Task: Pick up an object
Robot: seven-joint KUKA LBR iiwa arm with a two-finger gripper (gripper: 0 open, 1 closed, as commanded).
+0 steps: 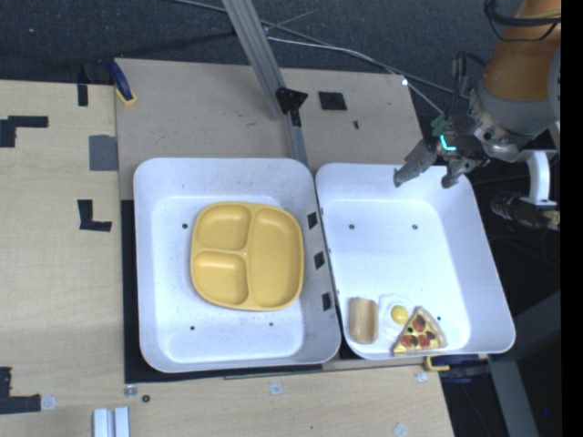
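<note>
Tan toy bread slice (363, 320), one; lies in the near corner of the right bin (474, 244), well below the gripper and a little to its left; just right of it, one fried-egg toy (397, 314), white with a yellow yolk; touching that on its lower right, one pizza-slice toy (420, 331), yellow with red dots; three small items in all, clustered together, none between the fingers.
Gripper (426, 176), one; two dark fingers spread wide apart, holding nothing, poised over the far rim of the right bin near its upper right corner; grey arm with orange band (533, 7) rising up and to the right of it.
White bins, two, side by side; left bin (164, 335) lies left of and below the gripper; in it, one yellow divided plate (247, 255), three compartments, resting flat near the middle, well apart from the gripper.
</note>
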